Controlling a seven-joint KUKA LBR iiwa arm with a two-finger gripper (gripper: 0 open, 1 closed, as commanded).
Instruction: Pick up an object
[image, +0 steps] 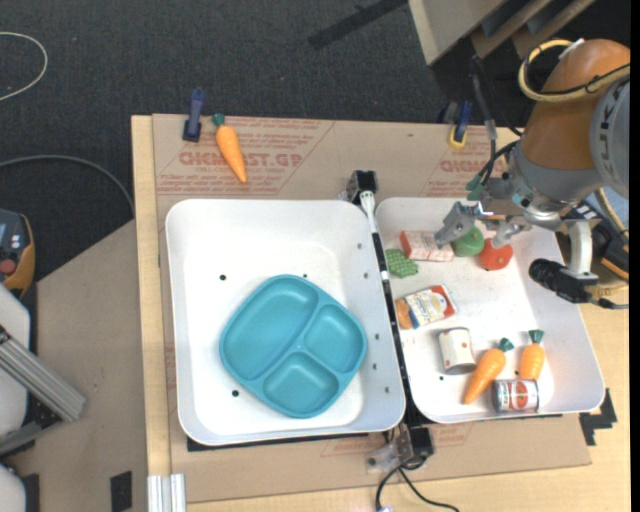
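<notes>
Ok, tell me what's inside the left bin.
The left bin holds a blue divided plate, nothing showing in its three compartments. Whatever lies beneath the plate is covered.

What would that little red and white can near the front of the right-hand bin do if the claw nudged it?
The can lies on its side, so it would probably roll rather than slide. It touches a small carrot and sits near the right bin wall, which may stop it quickly. Its smooth, round body could slip out of a pinch from the gripper.
</notes>
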